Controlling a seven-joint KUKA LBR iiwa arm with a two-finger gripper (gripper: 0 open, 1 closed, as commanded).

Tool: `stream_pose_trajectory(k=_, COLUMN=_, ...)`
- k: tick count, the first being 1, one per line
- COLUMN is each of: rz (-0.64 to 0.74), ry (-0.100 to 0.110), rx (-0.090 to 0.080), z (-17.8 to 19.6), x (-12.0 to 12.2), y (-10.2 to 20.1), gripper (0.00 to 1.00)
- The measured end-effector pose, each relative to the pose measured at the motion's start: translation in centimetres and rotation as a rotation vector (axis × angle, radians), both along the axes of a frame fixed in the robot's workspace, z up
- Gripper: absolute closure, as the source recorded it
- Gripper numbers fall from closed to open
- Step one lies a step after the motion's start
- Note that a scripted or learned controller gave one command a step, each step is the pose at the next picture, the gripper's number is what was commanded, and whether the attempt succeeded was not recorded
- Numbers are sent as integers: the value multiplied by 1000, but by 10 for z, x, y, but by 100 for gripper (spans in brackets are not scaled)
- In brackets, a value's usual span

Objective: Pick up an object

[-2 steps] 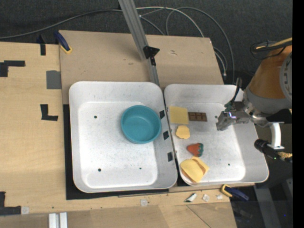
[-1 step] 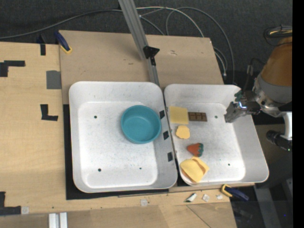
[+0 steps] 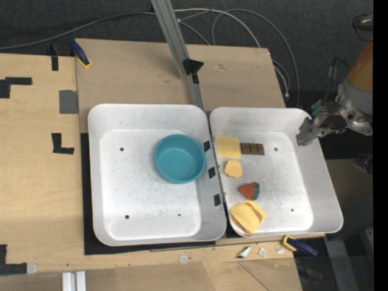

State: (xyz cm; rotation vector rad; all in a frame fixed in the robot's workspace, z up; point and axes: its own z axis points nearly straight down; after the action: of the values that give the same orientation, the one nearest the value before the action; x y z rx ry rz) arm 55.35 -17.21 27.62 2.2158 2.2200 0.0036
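**A:** Where is the arm?

**B:** It reaches in from the right. The gripper (image 3: 307,132) hangs over the upper right edge of the right bin (image 3: 315,187). Its dark fingers are too blurred and small to tell whether they stand wide or narrow, and nothing shows between them.

**A:** And the objects it might pick up?

**B:** Five small items lie along the left side of the right bin, well apart from the gripper. Nearest the top is a pale yellow square block (image 3: 228,146), with a brown chocolate bar (image 3: 252,149) just beside it on the right; that bar is the item closest to the gripper. Below the block sits a small round yellow piece (image 3: 233,170). Further down is a red strawberry-like toy (image 3: 249,190) with a green tip. At the bottom, near the bin's lower left corner, lies a larger yellow folded piece (image 3: 247,216).

**A:** What about the other bin?

**B:** The left bin (image 3: 115,180) holds a blue bowl (image 3: 179,157), upright, close to the wall shared with the right bin.
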Motion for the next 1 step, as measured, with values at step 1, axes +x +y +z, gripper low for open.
stream_pose_trajectory(k=1, rz=4, ry=5, rx=3, z=-1, x=10, y=45, gripper=100)
